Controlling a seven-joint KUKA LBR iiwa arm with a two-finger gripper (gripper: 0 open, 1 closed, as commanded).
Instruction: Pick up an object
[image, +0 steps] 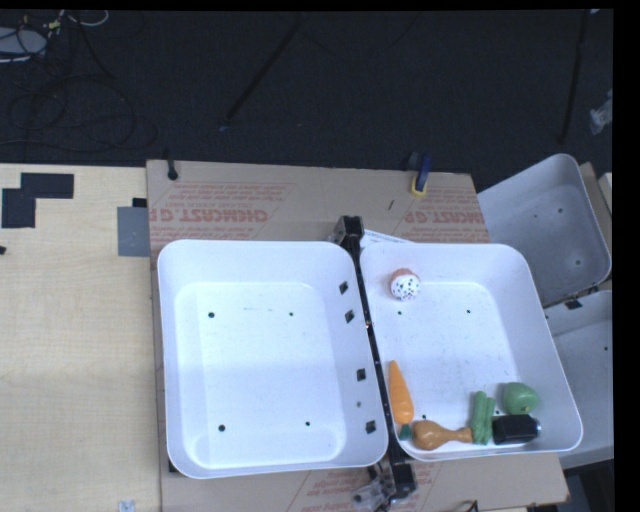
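The right bin (520, 270) holds several small objects. A white ball with dark dots and a pinkish top (404, 286) rests near the bin's back left. An orange carrot (400, 393) lies along the left wall near the front. An orange gourd-shaped piece (438, 434) lies at the front edge. Beside it stand a long green piece (482, 417), a round green piece (520, 397) and a black block (515, 430) in the front right corner.
The left bin (180, 300) sits beside the right one, with a black clip strip (362, 330) along their shared wall. Both rest on a cardboard sheet (290, 205). A grey metal plate (550, 220) stands at the far right.
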